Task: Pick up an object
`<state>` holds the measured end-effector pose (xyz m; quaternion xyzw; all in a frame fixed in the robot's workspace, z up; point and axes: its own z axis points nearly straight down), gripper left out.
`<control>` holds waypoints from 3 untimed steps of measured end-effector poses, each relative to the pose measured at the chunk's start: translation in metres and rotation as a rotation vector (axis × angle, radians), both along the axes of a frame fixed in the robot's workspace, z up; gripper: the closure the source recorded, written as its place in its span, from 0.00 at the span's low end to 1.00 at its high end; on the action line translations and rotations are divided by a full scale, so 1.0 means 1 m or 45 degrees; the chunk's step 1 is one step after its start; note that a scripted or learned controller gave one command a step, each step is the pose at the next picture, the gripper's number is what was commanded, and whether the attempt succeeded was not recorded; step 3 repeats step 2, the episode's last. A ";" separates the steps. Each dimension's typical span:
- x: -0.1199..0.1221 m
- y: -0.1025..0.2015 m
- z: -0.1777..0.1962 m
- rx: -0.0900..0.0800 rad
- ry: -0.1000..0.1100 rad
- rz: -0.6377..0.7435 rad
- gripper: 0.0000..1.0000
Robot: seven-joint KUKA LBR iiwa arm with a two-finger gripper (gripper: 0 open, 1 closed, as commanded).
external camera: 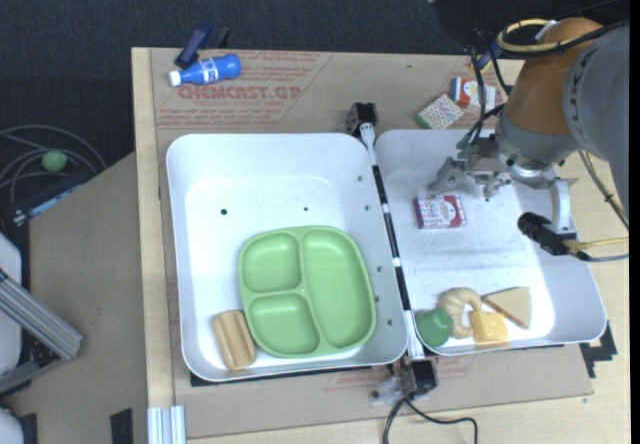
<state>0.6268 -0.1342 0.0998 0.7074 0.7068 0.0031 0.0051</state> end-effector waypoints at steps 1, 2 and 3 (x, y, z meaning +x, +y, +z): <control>-0.012 0.037 -0.010 0.002 0.002 0.001 0.00; 0.033 0.034 -0.015 0.003 0.012 0.002 0.00; 0.033 0.034 -0.015 0.003 0.012 0.002 0.00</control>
